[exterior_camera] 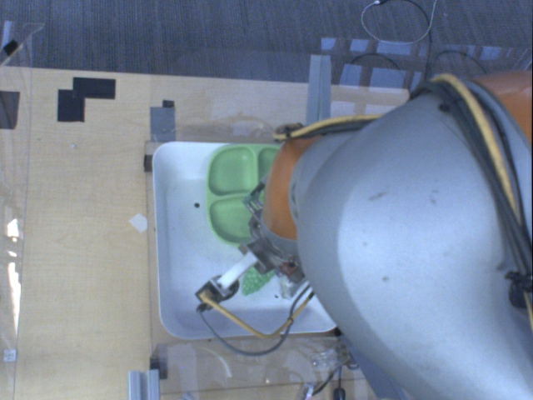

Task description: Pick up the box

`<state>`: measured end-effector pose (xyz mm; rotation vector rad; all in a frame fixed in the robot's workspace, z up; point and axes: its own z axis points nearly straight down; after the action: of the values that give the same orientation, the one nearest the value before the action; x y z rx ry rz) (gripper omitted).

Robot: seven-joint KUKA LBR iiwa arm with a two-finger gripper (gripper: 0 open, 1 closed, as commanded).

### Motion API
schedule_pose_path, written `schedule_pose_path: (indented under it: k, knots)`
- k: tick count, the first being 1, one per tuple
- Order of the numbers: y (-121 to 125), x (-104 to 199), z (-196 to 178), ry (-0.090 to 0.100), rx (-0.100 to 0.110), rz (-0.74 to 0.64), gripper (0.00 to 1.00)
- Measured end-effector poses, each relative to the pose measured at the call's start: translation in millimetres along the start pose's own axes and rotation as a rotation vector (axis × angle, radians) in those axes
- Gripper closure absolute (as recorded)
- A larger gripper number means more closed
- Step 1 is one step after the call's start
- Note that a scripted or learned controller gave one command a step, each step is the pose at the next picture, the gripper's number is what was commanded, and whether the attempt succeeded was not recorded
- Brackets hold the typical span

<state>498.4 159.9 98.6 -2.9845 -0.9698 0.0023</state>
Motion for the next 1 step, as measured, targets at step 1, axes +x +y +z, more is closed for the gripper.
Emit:
schedule_pose_path:
  k: [1]
  knots:
    - [-3.8, 72.2, -72.2, 0.002, -0.003, -0.148, 0.00]
